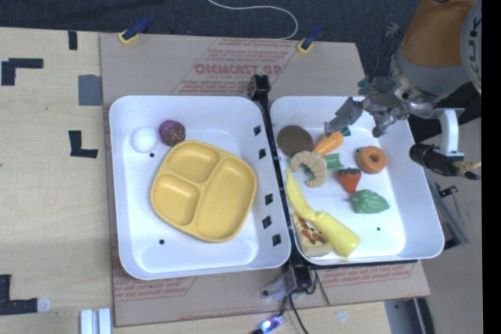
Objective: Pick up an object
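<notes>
Toy carrot (329, 143), orange with a green end, lies slantwise in the far-left part of the right bin (407, 246), just beside a brown disc (293, 138) and a ringed beige piece (311, 167). It is the object nearest the gripper (362, 116), which hangs above the bin's far side with its two fingers spread wide and nothing between them. The carrot looks like moulded plastic: probably light, stiff, smooth and inclined to slip or roll. A hold across the thicker orange body, square to its long axis, seems safest; the tapered end offers less purchase. Close neighbours, including a strawberry (350, 179) and a doughnut (370, 159), leave little finger room. The left bin (125, 168) holds a yellow divided plate (205, 190).
</notes>
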### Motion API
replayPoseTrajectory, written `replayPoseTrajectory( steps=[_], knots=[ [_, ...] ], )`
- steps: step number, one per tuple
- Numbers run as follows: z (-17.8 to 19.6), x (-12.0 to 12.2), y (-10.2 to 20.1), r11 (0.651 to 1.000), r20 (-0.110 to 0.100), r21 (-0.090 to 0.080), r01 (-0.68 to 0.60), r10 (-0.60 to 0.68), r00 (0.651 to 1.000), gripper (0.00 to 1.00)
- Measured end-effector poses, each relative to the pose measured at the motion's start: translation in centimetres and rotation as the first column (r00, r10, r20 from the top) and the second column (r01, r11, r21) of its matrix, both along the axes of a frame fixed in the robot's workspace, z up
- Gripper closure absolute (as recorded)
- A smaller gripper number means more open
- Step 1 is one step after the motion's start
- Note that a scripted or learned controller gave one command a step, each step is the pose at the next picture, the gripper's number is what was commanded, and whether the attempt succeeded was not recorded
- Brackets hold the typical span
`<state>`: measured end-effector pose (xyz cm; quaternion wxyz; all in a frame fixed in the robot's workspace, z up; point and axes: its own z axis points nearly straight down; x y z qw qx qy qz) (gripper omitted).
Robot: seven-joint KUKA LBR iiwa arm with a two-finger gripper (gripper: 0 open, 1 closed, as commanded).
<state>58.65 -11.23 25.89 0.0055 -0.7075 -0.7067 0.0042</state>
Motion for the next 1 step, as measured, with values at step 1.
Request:
replayPoseTrajectory(
  steps=[1],
  knots=[
    [0.67, 0.22, 0.01, 1.000, 0.013, -0.002, -0.003, 0.003, 1.000, 0.00]
  ],
)
